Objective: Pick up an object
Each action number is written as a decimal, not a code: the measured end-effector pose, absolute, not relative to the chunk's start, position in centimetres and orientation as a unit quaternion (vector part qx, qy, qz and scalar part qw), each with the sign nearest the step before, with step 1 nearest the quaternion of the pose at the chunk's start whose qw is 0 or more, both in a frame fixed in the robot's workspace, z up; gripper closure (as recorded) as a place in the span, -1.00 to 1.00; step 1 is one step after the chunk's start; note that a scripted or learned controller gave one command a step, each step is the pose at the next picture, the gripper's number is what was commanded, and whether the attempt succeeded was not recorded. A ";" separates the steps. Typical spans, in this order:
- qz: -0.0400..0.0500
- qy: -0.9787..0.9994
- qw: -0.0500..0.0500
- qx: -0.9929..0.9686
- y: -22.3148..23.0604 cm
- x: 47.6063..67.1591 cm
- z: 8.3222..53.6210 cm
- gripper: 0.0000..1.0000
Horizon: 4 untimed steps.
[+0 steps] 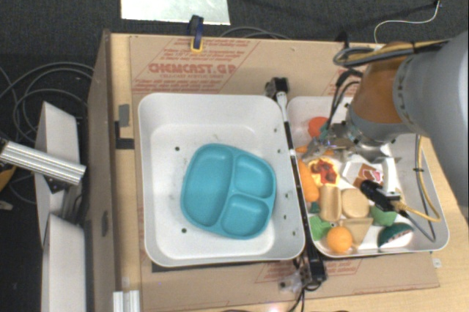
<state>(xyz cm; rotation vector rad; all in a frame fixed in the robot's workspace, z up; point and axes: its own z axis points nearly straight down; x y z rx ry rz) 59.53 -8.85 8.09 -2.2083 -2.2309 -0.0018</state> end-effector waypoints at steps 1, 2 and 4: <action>0.004 -0.709 0.004 -0.705 -9.1 66.0 8.5 -1.00; 0.007 -0.709 0.002 -0.705 -9.6 65.8 9.5 1.00; 0.000 -0.706 -0.001 -0.708 -8.9 60.7 17.8 1.00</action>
